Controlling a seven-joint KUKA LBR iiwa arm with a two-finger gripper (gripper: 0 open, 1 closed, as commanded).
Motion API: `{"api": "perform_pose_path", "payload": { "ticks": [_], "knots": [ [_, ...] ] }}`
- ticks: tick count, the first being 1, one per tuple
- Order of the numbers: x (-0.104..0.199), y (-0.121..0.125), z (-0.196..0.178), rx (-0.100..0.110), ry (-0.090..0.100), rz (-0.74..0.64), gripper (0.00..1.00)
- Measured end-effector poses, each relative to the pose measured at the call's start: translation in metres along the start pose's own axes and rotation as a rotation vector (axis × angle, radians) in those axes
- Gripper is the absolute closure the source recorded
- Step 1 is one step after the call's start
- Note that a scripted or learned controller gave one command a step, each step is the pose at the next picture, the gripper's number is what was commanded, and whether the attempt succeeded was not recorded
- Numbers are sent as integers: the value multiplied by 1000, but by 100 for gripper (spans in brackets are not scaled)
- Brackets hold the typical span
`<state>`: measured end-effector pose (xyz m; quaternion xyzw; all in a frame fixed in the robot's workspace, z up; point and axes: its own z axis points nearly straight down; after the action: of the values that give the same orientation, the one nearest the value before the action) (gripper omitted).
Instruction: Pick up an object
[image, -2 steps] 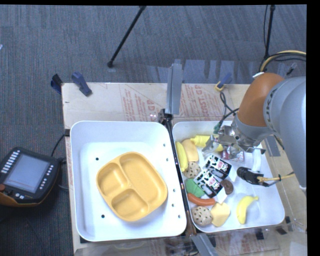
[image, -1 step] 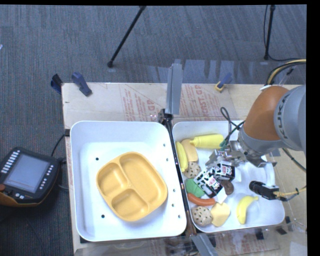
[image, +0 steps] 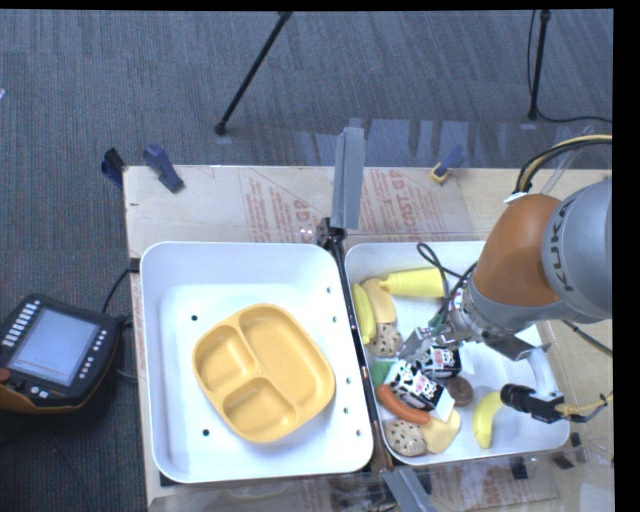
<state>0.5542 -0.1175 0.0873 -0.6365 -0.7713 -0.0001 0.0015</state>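
- We found the tool (image: 437, 352) low in the right bin (image: 520, 445), near that bin's centre, hanging over a crowded heap of toy food; whether it was wide or narrow we could not tell, and nothing was seen held in it.
- The likeliest target, a small black-and-white patterned carton (image: 418, 385), lay tilted just below the tool, at about 7 o'clock from it, touching a red sausage (image: 402, 407) on its lower edge.
- We judged the carton light and fairly stiff, with flat faces; a grip across its two narrow sides would suit it, though its slant and close neighbours could let it slip or drag.
- A yellow bottle (image: 412, 283) lay at 12 o'clock in the bin, two bananas (image: 372, 305) at 10 o'clock, a cookie (image: 406, 436) at 7 o'clock, and another banana (image: 484, 418) at 5 o'clock; these we took to be smooth, rounded plastic, prone to roll.
- The left bin (image: 160, 300) on the surface held a yellow divided plate (image: 262, 372), well apart from the tool.
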Motion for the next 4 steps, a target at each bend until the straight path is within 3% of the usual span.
{"api": "perform_pose_path", "payload": {
  "ticks": [1,2,3,4],
  "knots": [
    [0,0,-9,1,3,4,100],
    [0,0,-8,2,3,4,0],
    [-25,85,-2,2,-2,65,0],
    [-56,81,0,0,-2,-131,0]
  ]
}}
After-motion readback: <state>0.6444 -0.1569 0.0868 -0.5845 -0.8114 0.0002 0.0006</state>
